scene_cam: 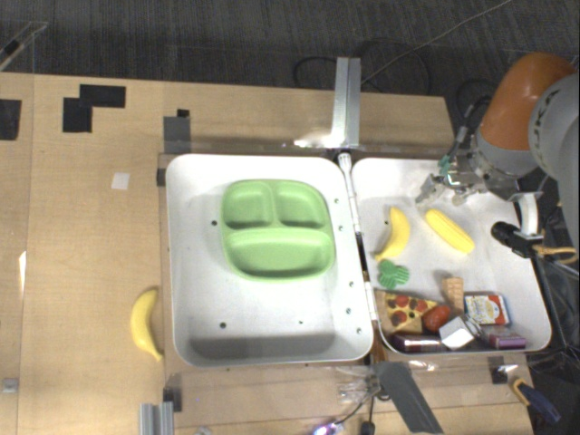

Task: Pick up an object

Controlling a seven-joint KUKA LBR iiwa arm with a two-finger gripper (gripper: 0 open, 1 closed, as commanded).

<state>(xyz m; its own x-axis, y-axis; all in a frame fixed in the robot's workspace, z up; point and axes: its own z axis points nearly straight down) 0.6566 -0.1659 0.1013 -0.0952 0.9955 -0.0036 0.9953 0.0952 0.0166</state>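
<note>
Bins are seen side by side on the wooden desk (82,243). In the shallow white left bin (195,324) a green plastic tray with three parts (275,227) is laid flat. In the shallow white right bin (517,279) many small things are kept: a curved yellow banana (396,231), a yellow corn cob toy (449,230), a small green toy (392,274), a toy pizza slice (406,310) and a few little boxes along the near wall. The grey arm with the orange band (530,107) is reached in from the right. Its pincer (447,187) is held low at the far end of the right bin, just above the corn cob toy. Nothing is seen between its tips; whether it is released or clenched cannot be told. Another yellow banana (145,323) is left on the desk beside the left bin.
</note>
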